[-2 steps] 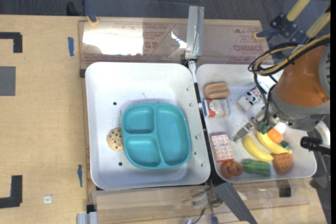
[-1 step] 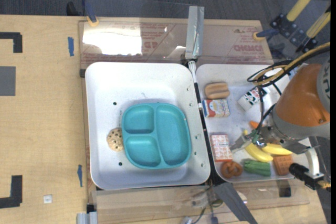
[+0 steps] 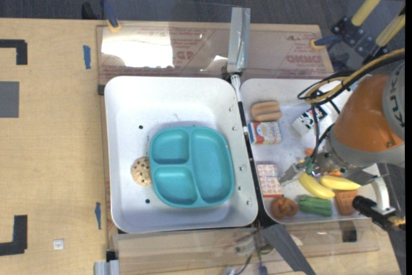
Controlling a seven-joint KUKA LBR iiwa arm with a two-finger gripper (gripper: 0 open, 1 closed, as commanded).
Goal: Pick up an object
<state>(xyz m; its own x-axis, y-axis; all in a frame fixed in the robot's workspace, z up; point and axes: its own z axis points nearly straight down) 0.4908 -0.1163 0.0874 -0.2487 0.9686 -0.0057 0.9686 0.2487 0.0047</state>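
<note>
My gripper [image 3: 308, 167] hangs low over the right bin [image 3: 283, 84], under the orange band of the arm. It sits just above a yellow banana [image 3: 314, 186], and a second banana [image 3: 341, 183] lies partly under the wrist. A green cucumber [image 3: 315, 205], an orange round fruit [image 3: 284, 207] and an orange block [image 3: 346, 203] lie along the near edge. A red-and-white packet [image 3: 268, 178] lies left of the gripper. Nothing is visibly held.
Farther back in the right bin are a small carton [image 3: 266, 132], a hot dog bun [image 3: 266, 110] and a white box [image 3: 304, 121]. The left bin [image 3: 129, 106] holds a teal divided plate [image 3: 191, 165] and a cookie [image 3: 140, 170] beside it.
</note>
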